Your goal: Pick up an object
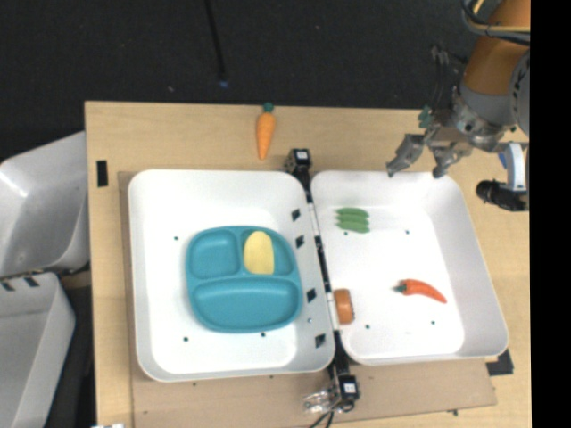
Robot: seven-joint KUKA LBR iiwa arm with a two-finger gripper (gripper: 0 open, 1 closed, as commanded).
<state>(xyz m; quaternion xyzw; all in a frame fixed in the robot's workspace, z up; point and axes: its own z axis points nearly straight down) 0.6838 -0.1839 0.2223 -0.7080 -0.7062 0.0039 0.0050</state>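
Nothing picked yet: the pincer (417,162) hangs spread wide and empty over the right bin's (464,212) far rim, with the green beans (352,220), red chilli (420,290) and orange piece (343,306) lying below untouched.

From where I stand, nothing here can be read: no lettering, labels, brand marks or numbers show on the worktop (178,136), either white bin (152,346), or the blue divided plate (214,306).
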